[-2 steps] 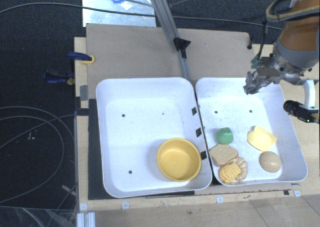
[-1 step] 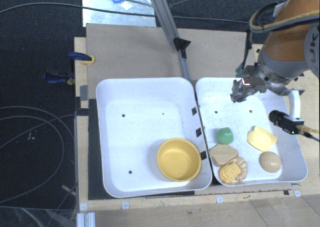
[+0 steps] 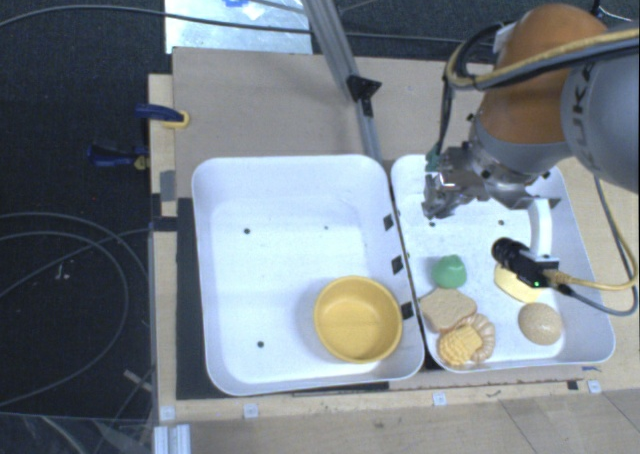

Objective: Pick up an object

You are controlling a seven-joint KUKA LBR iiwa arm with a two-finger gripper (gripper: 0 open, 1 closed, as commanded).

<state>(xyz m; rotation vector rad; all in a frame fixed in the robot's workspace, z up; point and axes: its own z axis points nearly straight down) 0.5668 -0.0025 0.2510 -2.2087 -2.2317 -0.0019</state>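
Dark carpet covers the floor, with thin cables looping across it on the left, and on it stands a pale wooden bench (image 3: 270,102). A blue clamp with a yellow handle (image 3: 160,117) grips the bench's far left edge. A grey metal pole (image 3: 335,32) slants down from the far side and ends just beyond the two bins.

The left bin (image 3: 280,202) holds a yellow bowl (image 3: 357,317), sitting upright near its right, near corner. Small black clips (image 3: 396,264) mark the seam where the two bins touch.

In the right bin (image 3: 590,342), the things lie toward the near side. A small green piece (image 3: 449,270) sits just right of the seam. Nearer than it lies a slice of toast (image 3: 446,309), and touching the toast's near edge is a yellow cob of corn (image 3: 460,345) on a tan round piece. To the right rests a beige egg-shaped lump (image 3: 540,323). Beyond that, a pale yellow piece (image 3: 515,287) is partly hidden under a black camera unit with a green light.

The gripper (image 3: 440,197) hangs over the far left part of the right bin, well apart from the green piece and holding nothing I can see; whether its fingers are spread or closed, I cannot tell. Dark letters on the grey arm's side at the right edge are cut off and unreadable.
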